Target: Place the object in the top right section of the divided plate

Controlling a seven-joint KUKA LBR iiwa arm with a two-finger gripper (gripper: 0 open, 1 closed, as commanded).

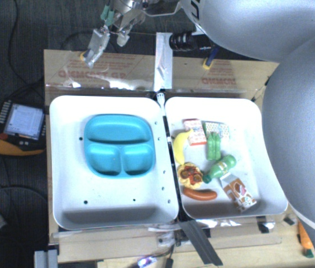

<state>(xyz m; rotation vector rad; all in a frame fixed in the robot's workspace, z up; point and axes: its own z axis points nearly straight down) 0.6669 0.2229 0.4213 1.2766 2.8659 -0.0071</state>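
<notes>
A blue divided plate (118,144) lies in the left white bin (68,205), with one wide section at the back and two smaller ones in front; nothing lies on it. My gripper (108,46) hangs high above the bench's back edge, beyond the left bin and left of the divider between the bins. Its fingers (96,44) are spread apart with nothing between them. The right bin (266,149) holds the loose items: a yellow banana (179,148), a pizza slice (190,173), a hot dog (199,194) and a green bottle (220,168).
Also in the right bin are a small red-and-white carton (194,132), a green vegetable (213,146) and a brown carton (239,193). The large grey arm fills the upper right. A handheld pendant (18,124) lies left of the bench.
</notes>
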